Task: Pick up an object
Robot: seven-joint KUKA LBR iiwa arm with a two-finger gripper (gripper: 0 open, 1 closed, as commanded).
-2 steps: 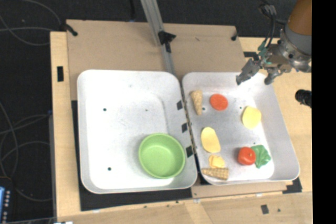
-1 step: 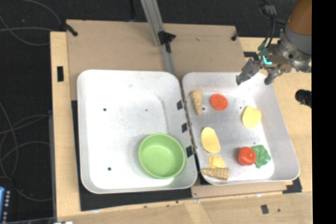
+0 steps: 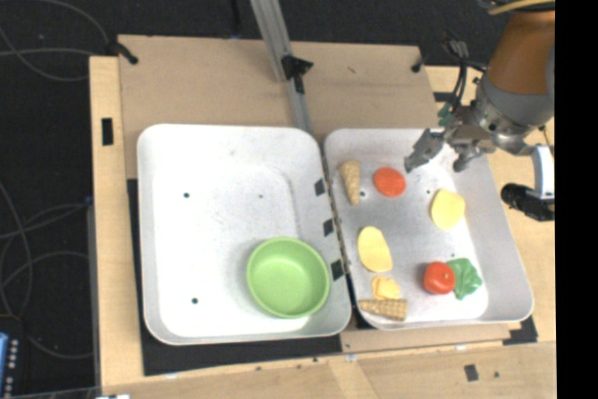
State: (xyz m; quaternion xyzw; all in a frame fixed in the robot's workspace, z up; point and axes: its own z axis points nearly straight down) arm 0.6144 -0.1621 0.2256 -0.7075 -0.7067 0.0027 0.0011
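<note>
End effector [image 3: 442,152] above upper part of right bin [image 3: 505,229], fingers spread apart, nothing between them. Below it and just left: orange-red round piece [image 3: 390,182]; yellow piece [image 3: 448,208] below it. Beige cone-like item [image 3: 350,181] by bin's left wall. Yellow oval [image 3: 375,249] mid-bin. Red tomato with green leaf [image 3: 448,277] lower right. Small waffle-textured item, possibly cone [image 3: 385,306], at front edge. Green bowl [image 3: 287,277] in left bin [image 3: 206,173]. Both bins on tabletop [image 3: 187,75].

Tan bench [image 3: 206,79] with two white bins [image 3: 215,173], apparently side-touching.
</note>
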